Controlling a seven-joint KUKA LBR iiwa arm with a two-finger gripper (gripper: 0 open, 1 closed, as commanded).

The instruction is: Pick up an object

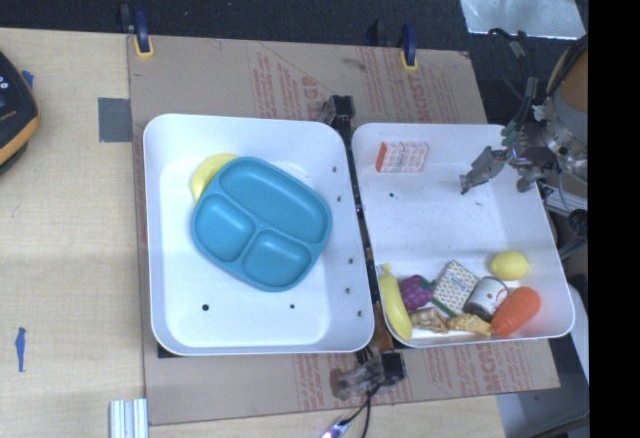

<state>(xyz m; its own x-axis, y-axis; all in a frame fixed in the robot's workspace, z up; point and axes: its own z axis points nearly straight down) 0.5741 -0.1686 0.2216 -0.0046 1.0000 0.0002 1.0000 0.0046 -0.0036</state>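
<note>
Spread wide with nothing between them, the fingers (482, 169) of the gripper (505, 169) hang over the right bin (440, 226) near its far right corner. Along that bin's near edge lie a banana (393, 304), a purple toy (415, 290), a patterned box (455, 285), a small can (486, 297), an orange carrot (516, 310) and a yellow lemon (509, 265). A red-and-white packet (402, 157) sits by the far left corner. A blue divided plate (262, 223) rests in the left bin (170, 256), partly covering a yellow object (208, 173).
</note>
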